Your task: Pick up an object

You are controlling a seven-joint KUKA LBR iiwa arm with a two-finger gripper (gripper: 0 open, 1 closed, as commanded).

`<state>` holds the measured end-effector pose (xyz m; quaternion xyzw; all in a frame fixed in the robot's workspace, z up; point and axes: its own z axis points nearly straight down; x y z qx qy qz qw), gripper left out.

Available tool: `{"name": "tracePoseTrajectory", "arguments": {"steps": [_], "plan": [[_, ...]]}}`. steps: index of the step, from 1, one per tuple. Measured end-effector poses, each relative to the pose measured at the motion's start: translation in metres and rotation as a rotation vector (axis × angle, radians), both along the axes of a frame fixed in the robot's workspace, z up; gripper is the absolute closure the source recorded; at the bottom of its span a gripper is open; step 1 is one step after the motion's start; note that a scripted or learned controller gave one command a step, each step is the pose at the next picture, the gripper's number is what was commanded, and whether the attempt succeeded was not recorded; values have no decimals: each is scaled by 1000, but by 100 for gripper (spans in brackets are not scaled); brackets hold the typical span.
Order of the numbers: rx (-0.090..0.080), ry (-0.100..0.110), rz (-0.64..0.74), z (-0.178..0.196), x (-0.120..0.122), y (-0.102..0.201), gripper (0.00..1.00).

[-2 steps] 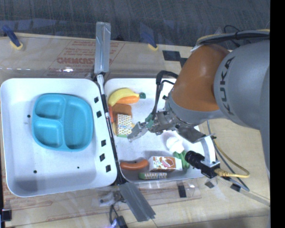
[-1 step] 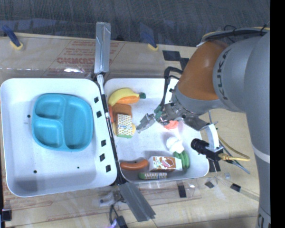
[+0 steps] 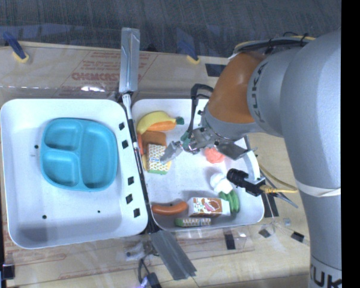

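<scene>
**Counter with two white bins: arm over the right bin**

The counter (image 3: 60,71) is a light wooden surface carrying two shallow white bins side by side. The left bin (image 3: 18,179) contains a blue divided plate (image 3: 79,153), placed toward the far half of that bin.

The right bin (image 3: 186,218) holds the loose objects. At its far left lie a yellow banana (image 3: 151,119) and an orange carrot (image 3: 163,125), touching each other. Just nearer sits a brown block (image 3: 153,138). A small patterned packet (image 3: 158,159) lies near that block. A pink object (image 3: 213,155) rests near the bin's middle right. A white and green item (image 3: 227,192) lies nearer still. Along the near wall are a sausage (image 3: 169,208), a small juice carton (image 3: 204,206) and a green strip (image 3: 192,222).

My gripper (image 3: 171,151) reaches in from the right, low over the right bin, with its tips at the patterned packet. I cannot tell whether my jaws are spread or pressed together.
</scene>
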<state>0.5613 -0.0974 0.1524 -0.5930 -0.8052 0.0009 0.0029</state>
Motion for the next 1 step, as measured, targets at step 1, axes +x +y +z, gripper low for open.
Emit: {"name": "tracePoseTrajectory", "arguments": {"steps": [1], "plan": [[-2, -4, -58, -61, 75, -5, 0]]}}
